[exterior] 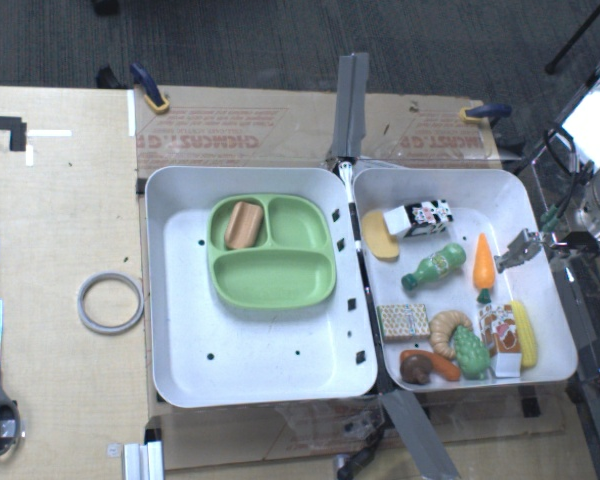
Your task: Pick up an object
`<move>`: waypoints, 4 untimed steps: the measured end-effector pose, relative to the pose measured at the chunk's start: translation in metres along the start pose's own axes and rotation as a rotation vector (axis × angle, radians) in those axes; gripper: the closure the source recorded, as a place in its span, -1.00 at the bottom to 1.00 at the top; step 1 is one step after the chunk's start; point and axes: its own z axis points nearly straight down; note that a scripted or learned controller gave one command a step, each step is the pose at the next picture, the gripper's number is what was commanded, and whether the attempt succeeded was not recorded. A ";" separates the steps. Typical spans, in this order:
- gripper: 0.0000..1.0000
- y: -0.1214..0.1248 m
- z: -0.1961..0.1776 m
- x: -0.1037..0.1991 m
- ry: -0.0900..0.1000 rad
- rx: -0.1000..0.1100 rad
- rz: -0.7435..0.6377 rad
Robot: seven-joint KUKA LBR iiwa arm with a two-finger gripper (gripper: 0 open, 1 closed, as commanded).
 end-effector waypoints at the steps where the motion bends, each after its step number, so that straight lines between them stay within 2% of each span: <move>1: -1.00 0.007 0.045 -0.015 0.000 0.000 0.052; 2: -1.00 0.040 0.115 0.013 0.000 -0.001 0.035; 3: 1.00 0.040 0.106 0.013 -0.001 0.000 0.036; 4: 1.00 0.027 -0.023 0.073 -0.001 0.000 0.218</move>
